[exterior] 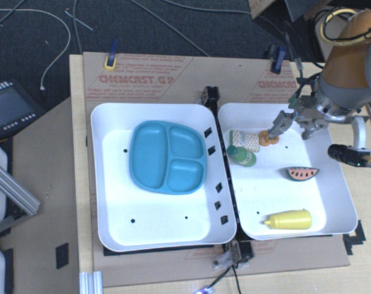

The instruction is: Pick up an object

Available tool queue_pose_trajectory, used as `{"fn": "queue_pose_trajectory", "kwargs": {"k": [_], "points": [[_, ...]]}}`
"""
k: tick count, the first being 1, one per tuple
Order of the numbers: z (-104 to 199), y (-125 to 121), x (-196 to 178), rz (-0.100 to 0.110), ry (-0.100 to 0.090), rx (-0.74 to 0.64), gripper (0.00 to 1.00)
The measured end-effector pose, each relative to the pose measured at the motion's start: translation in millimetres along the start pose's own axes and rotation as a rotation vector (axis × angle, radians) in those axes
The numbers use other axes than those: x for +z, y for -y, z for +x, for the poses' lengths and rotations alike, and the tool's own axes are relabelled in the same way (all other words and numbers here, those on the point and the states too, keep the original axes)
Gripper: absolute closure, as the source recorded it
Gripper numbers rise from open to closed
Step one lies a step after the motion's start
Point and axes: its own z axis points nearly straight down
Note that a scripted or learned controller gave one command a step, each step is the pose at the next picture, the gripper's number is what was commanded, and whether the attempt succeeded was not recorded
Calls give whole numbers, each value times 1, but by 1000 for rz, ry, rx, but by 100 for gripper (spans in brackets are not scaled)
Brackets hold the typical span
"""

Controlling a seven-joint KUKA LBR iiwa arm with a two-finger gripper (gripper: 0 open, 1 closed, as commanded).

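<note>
Two white bins [105,164] sit side by side on brown board, w/ the claw [292,122] in the right bin, fingers apart & holding nothing, and a small orange toy [268,140] just to its lower left, v. close.

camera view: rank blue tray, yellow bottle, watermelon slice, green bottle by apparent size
1. Blue tray, by far the largest.
2. Yellow bottle.
3. Watermelon slice and green bottle: they look about alike, so no ranking between them. All lie at similar depth in the bins, so perspective matters little.
</note>
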Motion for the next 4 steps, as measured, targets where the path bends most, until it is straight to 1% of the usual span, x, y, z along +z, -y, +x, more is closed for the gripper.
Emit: {"fn": "queue_pose_trajectory", "kwargs": {"k": [1, 2, 3, 4], "points": [[0, -3, -9, -15, 2, -3, 0], [6, 5, 40, -11, 1, -3, 0], [16, 6, 96, -11, 1, -4, 0], [16, 6, 110, -12, 1, -3, 0]]}}
